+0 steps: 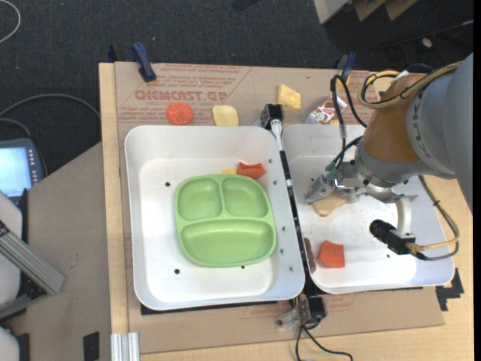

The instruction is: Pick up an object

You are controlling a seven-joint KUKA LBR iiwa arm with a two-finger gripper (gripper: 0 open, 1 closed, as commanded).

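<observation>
In the right bin [421,273], my gripper [319,192] is low near the left wall, with the grey arm and its orange band reaching in from the right. A small tan piece [325,207] lies right under the gripper's tip, touching or almost touching it. An orange-red block [331,254] rests on the bin floor nearer the front, apart from the gripper. In the left bin [143,201] there is a green divided plate [225,220], with a small orange piece [252,170] at its far edge.
On the board behind the bins lie an orange round thing [179,113], two yellow pieces [225,115] [289,96] and a red-and-white packet [325,113]. Blue clamps [143,60] [346,62] grip the board's far edge. Cables trail over the right bin.
</observation>
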